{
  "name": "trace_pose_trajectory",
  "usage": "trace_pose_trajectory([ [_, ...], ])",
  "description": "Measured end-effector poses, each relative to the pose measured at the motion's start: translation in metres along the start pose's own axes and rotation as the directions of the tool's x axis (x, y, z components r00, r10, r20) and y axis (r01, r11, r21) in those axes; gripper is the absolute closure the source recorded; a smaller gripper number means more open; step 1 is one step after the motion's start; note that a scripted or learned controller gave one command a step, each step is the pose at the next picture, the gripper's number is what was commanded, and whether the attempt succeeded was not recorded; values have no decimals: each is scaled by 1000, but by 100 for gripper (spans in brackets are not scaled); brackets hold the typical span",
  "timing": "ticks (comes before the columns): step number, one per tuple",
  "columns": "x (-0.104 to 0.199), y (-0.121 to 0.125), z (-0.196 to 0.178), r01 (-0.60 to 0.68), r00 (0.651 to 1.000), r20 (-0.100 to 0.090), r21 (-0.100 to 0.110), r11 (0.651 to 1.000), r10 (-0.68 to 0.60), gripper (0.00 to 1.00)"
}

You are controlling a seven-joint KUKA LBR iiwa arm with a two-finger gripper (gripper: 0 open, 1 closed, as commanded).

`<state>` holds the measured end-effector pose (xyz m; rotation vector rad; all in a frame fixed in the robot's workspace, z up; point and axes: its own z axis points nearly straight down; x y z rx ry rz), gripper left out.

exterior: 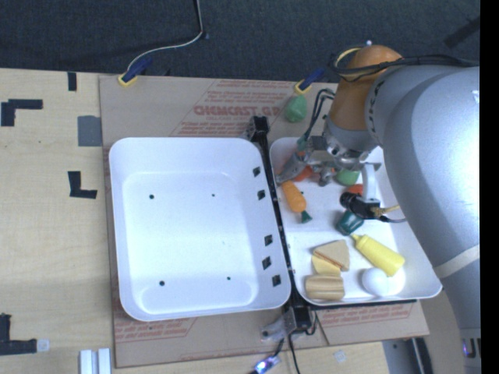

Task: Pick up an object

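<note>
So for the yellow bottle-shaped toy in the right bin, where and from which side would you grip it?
Grip the yellow bottle across its thick body, coming straight down from above. It lies flat, slanting toward the bin's near right corner, its narrow neck pointing up-left. The fingers should probably close across its width; the white egg sits close beside its lower end, so aim mid-body.

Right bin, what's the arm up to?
The gripper is down at the far end of the right bin, just above the toy carrot. Nothing is visibly between its fingers. A yellow bottle, a white egg and a sandwich wedge lie nearer the front.
</note>
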<state>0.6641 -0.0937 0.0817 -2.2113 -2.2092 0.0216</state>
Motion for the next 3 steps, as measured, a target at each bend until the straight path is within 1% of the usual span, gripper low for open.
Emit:
trace_pose_trajectory([
  [3, 0, 0, 0, 0, 1000, 0, 0, 1000, 0, 0],
])
